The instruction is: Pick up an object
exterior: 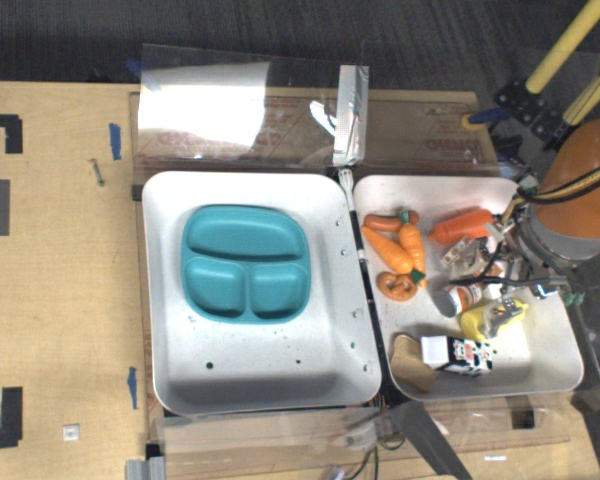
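Note:
The right bin (568, 360) holds several small things. Toy carrots (396, 242) lie at its left, above an orange pretzel shape (398, 286). A red-orange piece (462, 225) lies near the back. A small can (461, 299), a yellow object (483, 320), a black-and-white box (461, 354) and a tan piece (410, 364) sit towards the front. My gripper (493, 268) hangs low over the bin's right half, just above the can and the yellow object and beside the red-orange piece. Wrist parts and cables hide its tips.
The left bin (170, 353) bears a teal divided plate (246, 262). A clear plastic sheet (205, 118) and a metal bracket (350, 118) stand behind the bins. The grey arm with its orange band (580, 183) covers the right bin's right rim.

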`<action>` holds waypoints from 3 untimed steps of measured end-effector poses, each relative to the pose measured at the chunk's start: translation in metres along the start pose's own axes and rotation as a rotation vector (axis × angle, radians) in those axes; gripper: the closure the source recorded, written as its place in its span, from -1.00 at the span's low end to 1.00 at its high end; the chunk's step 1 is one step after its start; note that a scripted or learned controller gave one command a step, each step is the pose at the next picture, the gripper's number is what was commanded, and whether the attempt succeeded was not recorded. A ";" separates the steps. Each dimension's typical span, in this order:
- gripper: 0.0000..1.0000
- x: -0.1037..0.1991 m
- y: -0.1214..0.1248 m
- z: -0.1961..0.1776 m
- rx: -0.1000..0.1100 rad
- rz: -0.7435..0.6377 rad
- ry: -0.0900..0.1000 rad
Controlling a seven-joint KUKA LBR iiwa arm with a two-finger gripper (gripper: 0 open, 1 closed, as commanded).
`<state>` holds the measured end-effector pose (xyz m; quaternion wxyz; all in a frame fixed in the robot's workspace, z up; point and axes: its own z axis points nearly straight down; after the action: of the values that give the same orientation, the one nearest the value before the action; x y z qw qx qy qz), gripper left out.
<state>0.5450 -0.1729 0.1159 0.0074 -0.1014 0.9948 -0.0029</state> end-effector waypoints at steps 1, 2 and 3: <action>-1.00 0.002 0.005 0.009 0.010 0.004 -0.007; -1.00 -0.035 -0.014 0.010 0.006 -0.002 -0.010; -1.00 -0.042 -0.003 0.009 0.015 -0.055 -0.012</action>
<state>0.5869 -0.1674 0.1071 0.0139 -0.1288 0.9915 -0.0097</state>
